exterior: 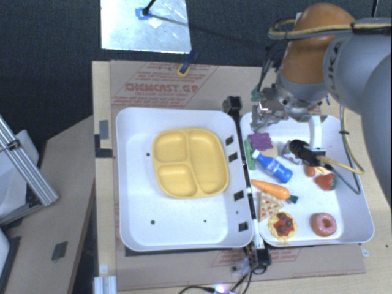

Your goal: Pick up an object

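Just below the pincer [262, 120] lies the purple toy [261, 141].

Dark blue carpet floor [49, 41] surrounds the wooden bench [67, 164]; a shiny metal sheet [145, 17] lies behind it, aluminium rails [21, 164] to its left.

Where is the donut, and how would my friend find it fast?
Look in the right-hand white bin, at the corner nearest the camera. The donut lies there, right of a small round pizza. It is the one ring with a hole, topped with pink icing.
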{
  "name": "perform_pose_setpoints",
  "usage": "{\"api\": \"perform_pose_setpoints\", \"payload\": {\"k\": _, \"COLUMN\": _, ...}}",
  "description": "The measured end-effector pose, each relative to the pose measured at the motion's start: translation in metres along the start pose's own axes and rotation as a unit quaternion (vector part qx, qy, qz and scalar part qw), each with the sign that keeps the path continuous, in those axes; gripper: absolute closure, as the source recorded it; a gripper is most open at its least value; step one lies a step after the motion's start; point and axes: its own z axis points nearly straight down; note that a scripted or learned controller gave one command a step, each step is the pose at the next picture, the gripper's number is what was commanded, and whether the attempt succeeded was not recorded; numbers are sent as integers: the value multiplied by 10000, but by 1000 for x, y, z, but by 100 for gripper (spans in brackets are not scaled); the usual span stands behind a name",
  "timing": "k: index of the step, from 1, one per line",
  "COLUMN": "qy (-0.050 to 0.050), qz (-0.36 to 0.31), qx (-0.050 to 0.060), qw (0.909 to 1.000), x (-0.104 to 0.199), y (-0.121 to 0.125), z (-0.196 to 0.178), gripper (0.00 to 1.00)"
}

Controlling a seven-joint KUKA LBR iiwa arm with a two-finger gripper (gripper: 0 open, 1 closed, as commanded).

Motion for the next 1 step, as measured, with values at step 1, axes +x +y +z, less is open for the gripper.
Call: {"api": "perform_pose_setpoints", "payload": {"k": 1, "qy": 6, "qz": -22, "qx": -16, "qw": 10000, "x": 8, "y": 8, "z": -1, "gripper": 100}}
